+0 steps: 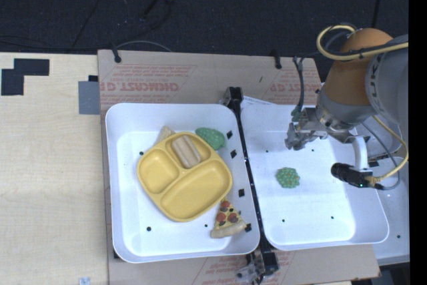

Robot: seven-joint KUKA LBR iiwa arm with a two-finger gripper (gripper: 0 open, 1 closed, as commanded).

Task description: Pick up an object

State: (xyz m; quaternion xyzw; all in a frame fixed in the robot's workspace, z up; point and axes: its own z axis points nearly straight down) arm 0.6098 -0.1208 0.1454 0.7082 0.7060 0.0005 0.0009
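Bench with two white bins side by side, cardboard beneath. Left bin (pixel 123 143): yellow divided tray (pixel 167 193) carrying a tan sausage-like piece (pixel 186 150); green leafy toy (pixel 211 137) at its upper edge; pizza slice (pixel 227 221) below. Right bin (pixel 333 227): small green knobbly ball (pixel 287 177), alone on the floor. Gripper (pixel 298 138) hovers near, above and just right of it, nothing visibly held; I cannot tell its spread. I judge the ball light, probably rubbery, apt to roll; pinch it across its middle.
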